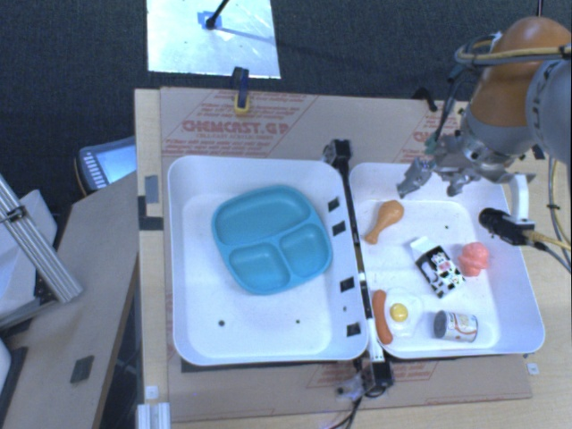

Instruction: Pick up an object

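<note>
Right bin point(523, 329), near edge: can point(456, 326) on its side at 5 o'clock, fried egg point(399, 313) and sausage point(382, 316) touching at 7 o'clock by the divider. Mid-bin: cow-print carton point(439, 271), pink toy point(475, 257) just beside it at 3 o'clock. Farther back: drumstick point(384, 219) at 10 o'clock. Left bin point(192, 329) bears a blue tray point(272, 237). Gripper point(438, 179) hovers over the right bin's far edge at 12 o'clock, fingers spread apart, nothing between them; drumstick lies near, not touching.
</note>
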`<state>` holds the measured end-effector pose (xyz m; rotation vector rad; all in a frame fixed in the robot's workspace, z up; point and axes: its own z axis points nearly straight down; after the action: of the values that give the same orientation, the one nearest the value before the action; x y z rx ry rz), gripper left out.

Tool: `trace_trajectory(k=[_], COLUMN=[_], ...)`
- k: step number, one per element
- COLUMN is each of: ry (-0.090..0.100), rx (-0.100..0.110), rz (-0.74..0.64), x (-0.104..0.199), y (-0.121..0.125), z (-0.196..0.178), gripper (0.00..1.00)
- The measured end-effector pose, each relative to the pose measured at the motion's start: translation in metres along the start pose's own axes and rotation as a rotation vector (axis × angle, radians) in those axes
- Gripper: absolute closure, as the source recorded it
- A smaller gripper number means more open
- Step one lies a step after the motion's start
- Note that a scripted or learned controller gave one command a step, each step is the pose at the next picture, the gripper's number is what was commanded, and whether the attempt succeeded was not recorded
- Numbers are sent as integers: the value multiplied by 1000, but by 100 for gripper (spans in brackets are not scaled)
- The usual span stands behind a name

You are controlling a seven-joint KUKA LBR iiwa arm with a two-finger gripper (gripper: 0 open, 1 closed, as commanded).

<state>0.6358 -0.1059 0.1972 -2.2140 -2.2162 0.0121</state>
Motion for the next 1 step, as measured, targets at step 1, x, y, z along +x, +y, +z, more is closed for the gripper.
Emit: trace_trajectory(k=[1], ry=[-1], rx=[-13], rz=[-2], x=[0], y=[3], z=[-8], gripper=[0])
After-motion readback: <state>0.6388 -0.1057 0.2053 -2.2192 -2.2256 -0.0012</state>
